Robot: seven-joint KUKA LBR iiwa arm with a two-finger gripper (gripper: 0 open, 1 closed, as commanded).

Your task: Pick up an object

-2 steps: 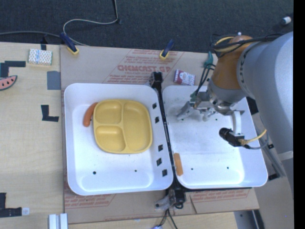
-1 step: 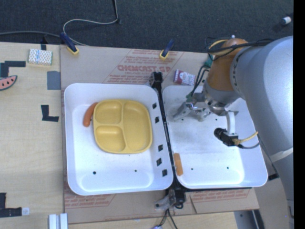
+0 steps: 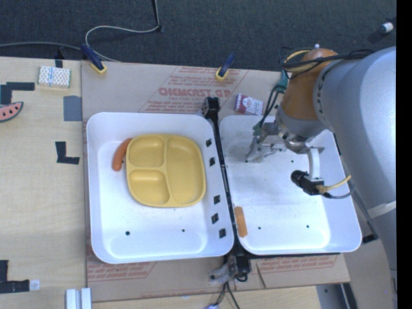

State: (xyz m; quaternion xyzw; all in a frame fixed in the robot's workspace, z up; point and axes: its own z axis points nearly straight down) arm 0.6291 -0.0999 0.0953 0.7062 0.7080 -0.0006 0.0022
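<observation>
The gripper (image 3: 255,152) hangs low over the back left part of the right bin (image 3: 283,237), near the divider between the two bins, and its thin fingers (image 3: 251,154) point down and to the left, close together at the tips with nothing between them. Whether they touch the bin floor cannot be told. Just behind the gripper sits the orange band (image 3: 301,102) of the wrist, with yellow and green cables looping around it, and from there the broad grey arm (image 3: 367,127) runs off to the right side of the view, covering the right rim of that bin. A black connector on a yellow cable (image 3: 308,182) hangs below the wrist over the middle of the bin. At the left edge of the right bin, toward the front and right beside the divider, lies a small orange piece (image 3: 240,221), well apart from the gripper. The left bin (image 3: 109,230) holds a yellow divided plate (image 3: 166,170) with three compartments, lying flat in the back half, and an orange sausage-shaped toy (image 3: 118,155) rests against the plate's left edge. Behind the right bin, on the brown cardboard (image 3: 187,92) under both bins, lies a small red and white packet (image 3: 247,104). Two blue and yellow clamps (image 3: 93,58) hold the cardboard's back edge, the other (image 3: 225,67) nearer the middle.
</observation>
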